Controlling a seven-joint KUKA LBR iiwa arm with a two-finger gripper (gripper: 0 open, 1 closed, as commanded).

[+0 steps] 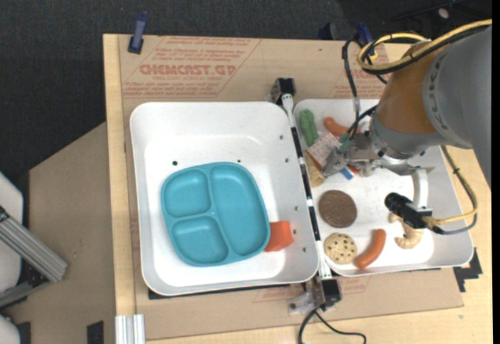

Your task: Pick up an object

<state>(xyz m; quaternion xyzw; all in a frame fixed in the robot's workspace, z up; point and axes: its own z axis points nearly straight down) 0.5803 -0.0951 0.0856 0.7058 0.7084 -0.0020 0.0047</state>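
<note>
The arm (449, 96) comes in from the right and covers the far right corner of the right bin (437, 239). Its wrist hides the jaws, so I cannot tell whether they are released or clenched. They sit above a jumble against that bin's left wall: a crumpled, shiny wrapper (322, 151) and a small blue piece (344, 172) which is half covered and hard to identify. Nothing can be seen gripped.

The things to pick lie in the right bin, packed close together. A green stick (308, 127) and a short orange sausage (336, 126) lie at the far side. A flat brown disc (337, 208) lies in the middle, just beside the left wall. A speckled cookie (340, 246), a longer sausage (370, 248) and a pale curled piece (408, 237) lie along the near rim.

The left bin (144, 127) has more open floor, mainly in its far half. A smooth teal plate (215, 212) with 3 compartments lies near its middle. An orange block (280, 235) touches the plate's right edge, close to the wall between the 2 bins.

Both bins are glossy white with rounded corners. They rest on a table (195, 69) covered with cardboard that bears red print.
</note>
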